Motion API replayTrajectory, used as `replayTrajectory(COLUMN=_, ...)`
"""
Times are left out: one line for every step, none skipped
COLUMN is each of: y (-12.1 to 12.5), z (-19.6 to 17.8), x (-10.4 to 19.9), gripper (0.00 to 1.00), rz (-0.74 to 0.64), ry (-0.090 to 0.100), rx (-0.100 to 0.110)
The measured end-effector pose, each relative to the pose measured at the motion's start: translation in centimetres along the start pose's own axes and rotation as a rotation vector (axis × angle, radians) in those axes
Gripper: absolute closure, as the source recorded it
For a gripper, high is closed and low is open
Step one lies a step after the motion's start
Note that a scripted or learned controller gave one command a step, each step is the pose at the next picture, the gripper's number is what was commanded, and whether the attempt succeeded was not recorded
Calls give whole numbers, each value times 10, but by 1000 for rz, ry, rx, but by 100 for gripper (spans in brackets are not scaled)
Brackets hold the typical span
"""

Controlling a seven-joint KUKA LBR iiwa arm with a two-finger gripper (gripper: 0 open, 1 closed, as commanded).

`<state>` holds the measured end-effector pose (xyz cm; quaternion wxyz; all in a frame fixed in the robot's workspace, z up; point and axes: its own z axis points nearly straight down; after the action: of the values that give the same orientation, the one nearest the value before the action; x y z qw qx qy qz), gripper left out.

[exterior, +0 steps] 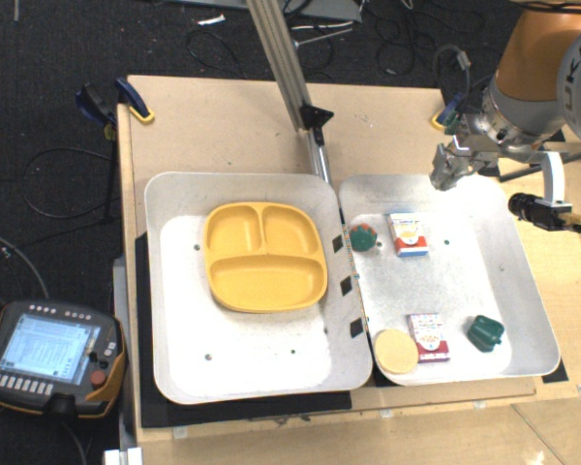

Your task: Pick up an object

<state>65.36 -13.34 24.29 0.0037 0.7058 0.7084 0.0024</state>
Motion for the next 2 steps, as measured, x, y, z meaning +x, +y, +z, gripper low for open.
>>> replayTrajectory(y=2, z=-44, x=0, gripper=100, rz=0, ry=0, rx=1)
replayTrajectory(y=-10, z=-42, x=56, gripper=100, rz=-4, ry=3, rx=9)
